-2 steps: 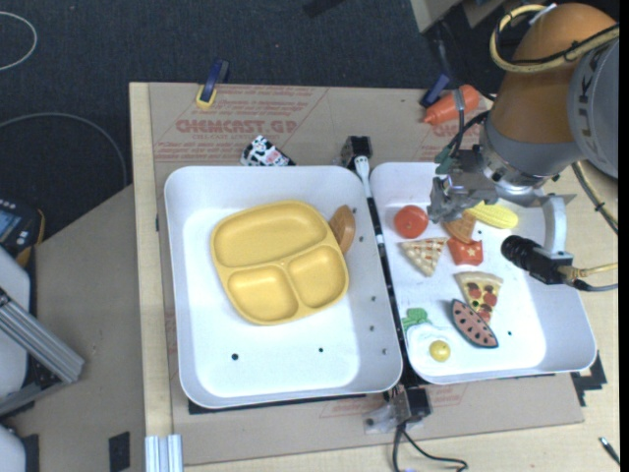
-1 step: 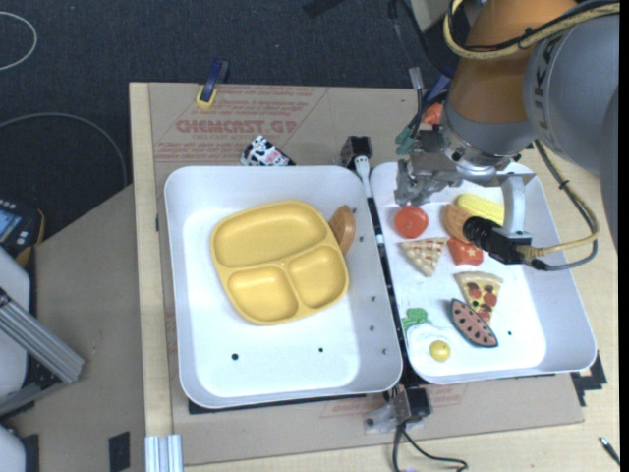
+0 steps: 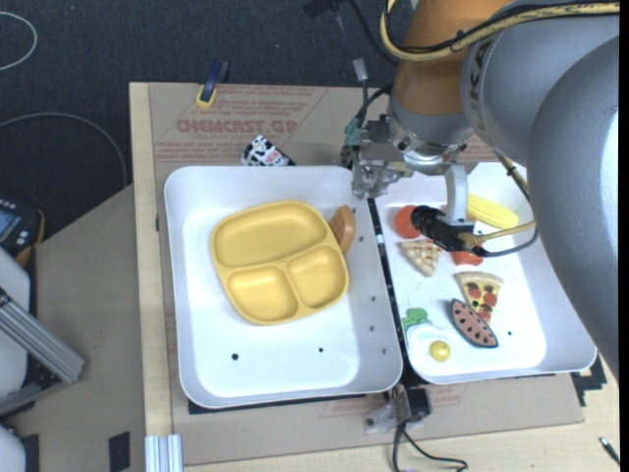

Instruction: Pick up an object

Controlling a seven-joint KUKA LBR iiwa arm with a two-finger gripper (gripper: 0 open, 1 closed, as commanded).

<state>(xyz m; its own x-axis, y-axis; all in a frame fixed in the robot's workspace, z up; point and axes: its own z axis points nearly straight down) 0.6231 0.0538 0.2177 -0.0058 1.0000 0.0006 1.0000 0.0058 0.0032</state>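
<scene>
Yellow tray (image 3: 280, 261) lies clear of left bin (image 3: 197, 347) walls.

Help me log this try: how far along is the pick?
Nothing looks done: the yellow plate lies in the left bin, the corn and watermelon slice in the right bin. In hand: the gripper is by the bins' shared wall, at the far end. Left: grasp and lift something.
</scene>
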